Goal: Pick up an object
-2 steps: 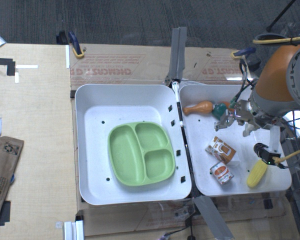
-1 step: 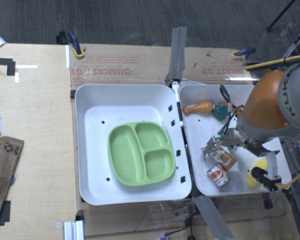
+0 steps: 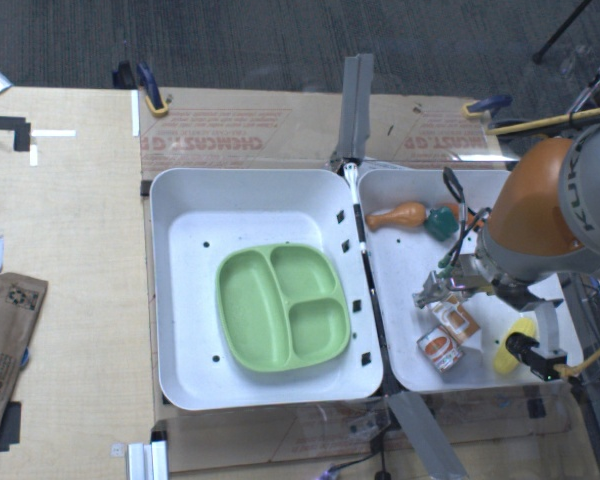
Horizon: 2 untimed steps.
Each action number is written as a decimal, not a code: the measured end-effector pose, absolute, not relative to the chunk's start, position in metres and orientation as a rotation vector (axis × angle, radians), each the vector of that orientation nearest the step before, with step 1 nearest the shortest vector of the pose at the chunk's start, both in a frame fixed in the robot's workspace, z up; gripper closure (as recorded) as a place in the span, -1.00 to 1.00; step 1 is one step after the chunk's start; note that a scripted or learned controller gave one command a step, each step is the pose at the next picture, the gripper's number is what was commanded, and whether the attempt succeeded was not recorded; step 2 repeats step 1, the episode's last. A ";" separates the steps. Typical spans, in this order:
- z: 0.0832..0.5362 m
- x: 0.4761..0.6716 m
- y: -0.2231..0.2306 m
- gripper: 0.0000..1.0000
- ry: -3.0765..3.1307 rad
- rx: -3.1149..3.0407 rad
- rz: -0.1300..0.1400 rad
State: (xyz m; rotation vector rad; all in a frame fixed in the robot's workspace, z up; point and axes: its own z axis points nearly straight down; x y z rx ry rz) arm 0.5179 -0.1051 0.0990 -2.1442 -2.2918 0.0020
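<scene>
My gripper [image 3: 435,291] hangs low over the middle of the right bin [image 3: 400,368], the grey arm with its orange band reaching in from the right. Just below and to the right of it lies a small orange-and-white packet [image 3: 460,321], and a small brown-and-white can [image 3: 439,349] lies next to that. Nothing shows as held in the gripper. An orange drumstick-shaped toy [image 3: 398,216] and a teal object [image 3: 441,224] lie at the far side of the same bin. A yellow object [image 3: 513,347] sits at the bin's right, partly hidden by the arm.
The left bin [image 3: 180,268] holds a green divided plate [image 3: 283,307]. A grey divider bar [image 3: 357,108] stands upright at the back, between the two bins. Cardboard covers the bench behind them, and blue clamps [image 3: 152,88] grip its back corners.
</scene>
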 end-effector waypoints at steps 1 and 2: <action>0.190 0.573 -0.031 1.00 -2.117 -2.320 0.006; 0.190 0.573 -0.031 1.00 -2.117 -2.320 0.006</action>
